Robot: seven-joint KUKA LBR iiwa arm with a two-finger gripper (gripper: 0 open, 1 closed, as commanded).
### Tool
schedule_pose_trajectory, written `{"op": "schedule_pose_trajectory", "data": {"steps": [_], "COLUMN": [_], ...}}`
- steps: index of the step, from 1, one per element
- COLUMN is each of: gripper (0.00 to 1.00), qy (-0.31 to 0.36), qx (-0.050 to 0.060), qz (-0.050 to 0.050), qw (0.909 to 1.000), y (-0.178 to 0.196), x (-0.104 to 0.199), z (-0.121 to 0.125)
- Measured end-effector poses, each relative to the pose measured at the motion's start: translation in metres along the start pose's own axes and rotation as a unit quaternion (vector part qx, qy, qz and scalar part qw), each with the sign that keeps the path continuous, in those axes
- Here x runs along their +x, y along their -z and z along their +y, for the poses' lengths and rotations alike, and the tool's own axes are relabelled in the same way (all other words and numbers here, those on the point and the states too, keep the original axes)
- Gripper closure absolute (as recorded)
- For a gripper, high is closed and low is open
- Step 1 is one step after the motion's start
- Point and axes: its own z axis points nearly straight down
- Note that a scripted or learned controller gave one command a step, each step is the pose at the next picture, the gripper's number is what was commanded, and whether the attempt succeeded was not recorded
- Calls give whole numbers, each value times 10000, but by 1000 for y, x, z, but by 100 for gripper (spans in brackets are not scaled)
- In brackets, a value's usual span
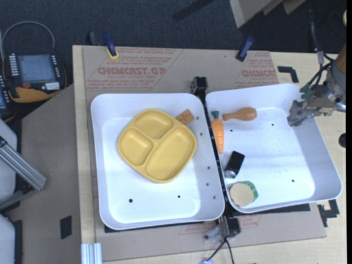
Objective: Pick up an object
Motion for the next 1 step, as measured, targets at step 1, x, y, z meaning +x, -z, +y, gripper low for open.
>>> {"op": "schedule_pose_trajectory", "data": {"steps": [1], "gripper": [100], "qy": [-19], "qx": [-2], "qz": [-6], "qw": [10000], "y": [-18], "x": [51], "z": [-4]}}
